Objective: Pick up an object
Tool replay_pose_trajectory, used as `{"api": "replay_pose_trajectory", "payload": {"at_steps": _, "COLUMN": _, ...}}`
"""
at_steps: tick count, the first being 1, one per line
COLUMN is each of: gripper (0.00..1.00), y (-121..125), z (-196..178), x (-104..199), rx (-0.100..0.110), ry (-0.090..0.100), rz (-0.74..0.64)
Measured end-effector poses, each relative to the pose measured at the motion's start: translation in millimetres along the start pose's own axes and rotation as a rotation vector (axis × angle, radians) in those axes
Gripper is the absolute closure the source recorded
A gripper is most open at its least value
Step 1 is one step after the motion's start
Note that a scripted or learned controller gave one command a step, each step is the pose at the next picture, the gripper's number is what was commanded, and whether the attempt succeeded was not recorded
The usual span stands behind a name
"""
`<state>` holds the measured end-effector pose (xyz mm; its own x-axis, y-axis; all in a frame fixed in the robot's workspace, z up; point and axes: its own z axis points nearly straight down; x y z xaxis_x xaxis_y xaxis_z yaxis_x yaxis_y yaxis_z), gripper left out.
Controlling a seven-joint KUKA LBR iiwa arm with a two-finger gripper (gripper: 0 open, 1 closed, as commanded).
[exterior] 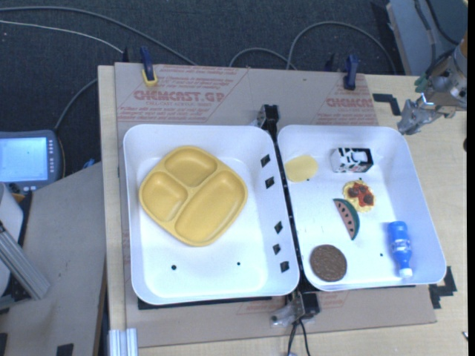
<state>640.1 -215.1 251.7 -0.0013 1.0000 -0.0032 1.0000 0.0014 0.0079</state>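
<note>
Bench (pixel 185 99): taking up the middle of the frame, carrying two shallow white bins side by side.
Left bin (pixel 148 273): sitting left of centre, holding a yellow divided plate.
Right bin (pixel 415 191): sitting right of centre, touching the left bin along a black seam, holding six small things.
Yellow divided plate (pixel 193 195): lying flat in the upper left part of the left bin, three compartments facing up.
Gripper (pixel 413 117): hanging at the upper right of the frame, just outside the right bin's upper right corner, over the bench; whether its fingers are open or closed I cannot tell.
Blue bottle (pixel 398 248): lying on its side in the lower right of the right bin, white cap pointing down the frame.
Brown round disc (pixel 327 262): resting at the bin's lower left.
Black-and-white piece (pixel 352 159): sitting near the bin's top.
Yellow disc (pixel 301 167): lying left of it.
Watermelon slice (pixel 347 219): lying mid-bin.
Red-topped piece (pixel 359 194): sitting just above the slice.
</note>
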Motion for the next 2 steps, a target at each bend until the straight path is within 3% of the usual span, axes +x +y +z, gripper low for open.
{"api": "replay_pose_trajectory", "payload": {"at_steps": 1, "gripper": 1.0, "y": 0.8, "z": -2.2, "x": 0.1, "rx": 0.005, "ry": 0.002, "rz": 0.0}}
{"api": "replay_pose_trajectory", "payload": {"at_steps": 2, "gripper": 1.0, "y": -16.3, "z": -9.5, "x": 45.2, "rx": 0.01, "ry": 0.005, "rz": -0.002}}
